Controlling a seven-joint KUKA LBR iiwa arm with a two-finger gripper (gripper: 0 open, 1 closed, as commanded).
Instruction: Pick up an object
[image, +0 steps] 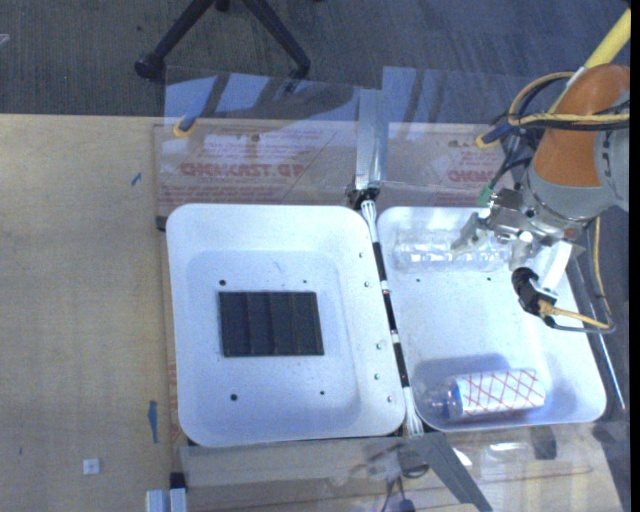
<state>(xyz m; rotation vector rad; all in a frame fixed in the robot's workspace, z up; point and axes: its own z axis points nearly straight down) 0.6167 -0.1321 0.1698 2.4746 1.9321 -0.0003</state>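
Note:
A clear plastic bottle (440, 250) lies on its side along the far edge of the right bin (590, 400). My gripper (482, 238) hangs low over the bottle's right end, at or just above it, and the wrist blocks the spot where they meet. A bottle with a red-and-white checked label (495, 390) lies on its side near the front of the same bin. A flat black ribbed slab (271, 322) rests in the middle of the left bin (190, 250).
The grey arm with its orange band (580, 120) comes in over the right bin's far right corner, trailing yellow cables (575, 320). A metal divider (385, 300) runs between the two bins. Clear plastic walls stand behind the bins.

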